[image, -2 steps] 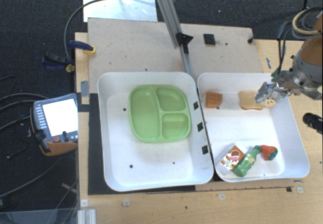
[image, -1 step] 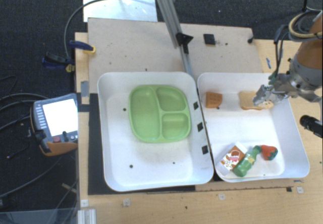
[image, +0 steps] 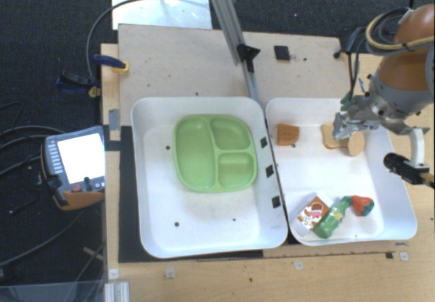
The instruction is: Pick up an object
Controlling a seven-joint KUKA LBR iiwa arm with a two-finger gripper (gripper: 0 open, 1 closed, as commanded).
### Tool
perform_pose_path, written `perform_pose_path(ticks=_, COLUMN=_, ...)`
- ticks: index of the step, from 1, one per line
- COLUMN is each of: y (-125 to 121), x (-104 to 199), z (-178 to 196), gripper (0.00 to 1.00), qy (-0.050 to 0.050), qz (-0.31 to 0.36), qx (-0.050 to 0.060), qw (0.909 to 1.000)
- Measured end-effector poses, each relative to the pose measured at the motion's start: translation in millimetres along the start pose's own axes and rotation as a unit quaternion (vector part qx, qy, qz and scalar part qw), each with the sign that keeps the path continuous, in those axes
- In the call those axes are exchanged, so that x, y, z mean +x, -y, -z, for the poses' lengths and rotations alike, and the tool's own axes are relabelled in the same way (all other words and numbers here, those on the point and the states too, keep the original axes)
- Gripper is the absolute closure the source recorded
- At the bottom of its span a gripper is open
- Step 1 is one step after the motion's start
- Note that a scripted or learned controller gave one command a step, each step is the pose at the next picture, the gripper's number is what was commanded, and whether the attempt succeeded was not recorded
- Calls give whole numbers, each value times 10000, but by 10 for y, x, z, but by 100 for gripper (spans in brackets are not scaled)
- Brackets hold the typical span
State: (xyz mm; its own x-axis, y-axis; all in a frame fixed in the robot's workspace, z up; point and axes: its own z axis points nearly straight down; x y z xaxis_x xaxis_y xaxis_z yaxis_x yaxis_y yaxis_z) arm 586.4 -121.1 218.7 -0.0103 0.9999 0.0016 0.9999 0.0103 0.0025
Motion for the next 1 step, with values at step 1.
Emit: perform_pose_path(ticks=1, y=17, x=561, z=114, gripper=100, qy=-3, qz=4, qx=-1, qw=10000)
